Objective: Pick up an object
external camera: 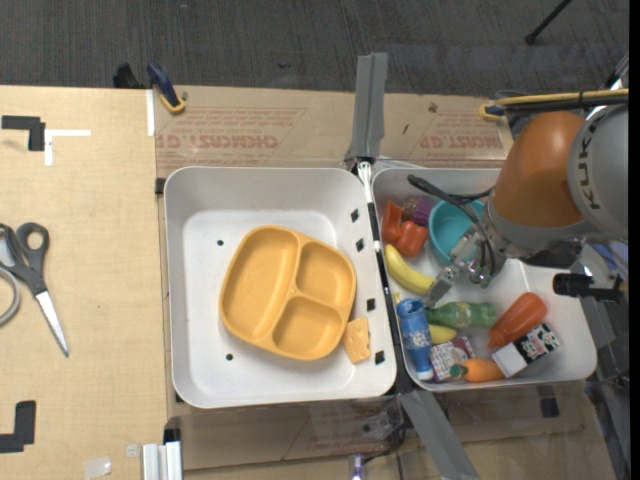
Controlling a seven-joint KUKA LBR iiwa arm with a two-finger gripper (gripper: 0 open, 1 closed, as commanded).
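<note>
While the metallic claw (447,281) hangs over the right bin (578,363), its opening cannot be told; its tip meets a curved yellow banana (405,270) beside a smooth teal bowl (448,230). Left bin (190,298): glossy three-compartment yellow plate (287,292).

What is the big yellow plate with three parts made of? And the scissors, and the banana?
The yellow plate looks like plastic: one even colour, smooth moulded walls, a soft matte shine. The scissors seem to have bare metal blades, grey and glinting, with darker handles that are probably plastic. The banana looks like a toy, likely plastic or rubber, since its skin is very smooth and evenly yellow, though I can't be sure.
</note>
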